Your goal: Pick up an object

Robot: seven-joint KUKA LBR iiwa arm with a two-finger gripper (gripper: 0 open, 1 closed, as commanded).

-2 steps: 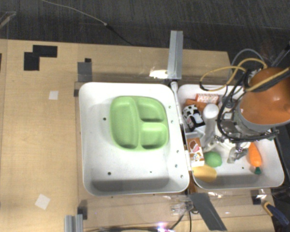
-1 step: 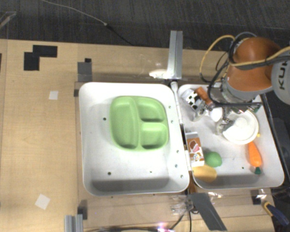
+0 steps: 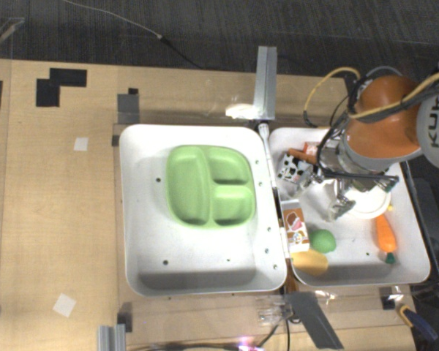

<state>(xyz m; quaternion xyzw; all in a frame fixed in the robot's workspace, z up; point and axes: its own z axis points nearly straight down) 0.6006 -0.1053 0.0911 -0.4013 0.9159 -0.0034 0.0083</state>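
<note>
Right bin [image 3: 417,265] — carrot [image 3: 385,238], green ball [image 3: 323,241], carton [image 3: 295,227].

Even, fairly bright overhead light is thrown across the scene. The two white bins [image 3: 197,269] are washed out, nearly overexposed, with soft shadows held inside their rims. A glare spot is seen on the orange band [image 3: 384,108]. Fine detail is softened throughout; small items are left blurry.

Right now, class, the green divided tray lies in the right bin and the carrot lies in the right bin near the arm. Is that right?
One thing is wrong: the green divided tray lies in the left bin, not the right. The carrot does lie in the right bin near the arm, as the camera view shows.
</note>
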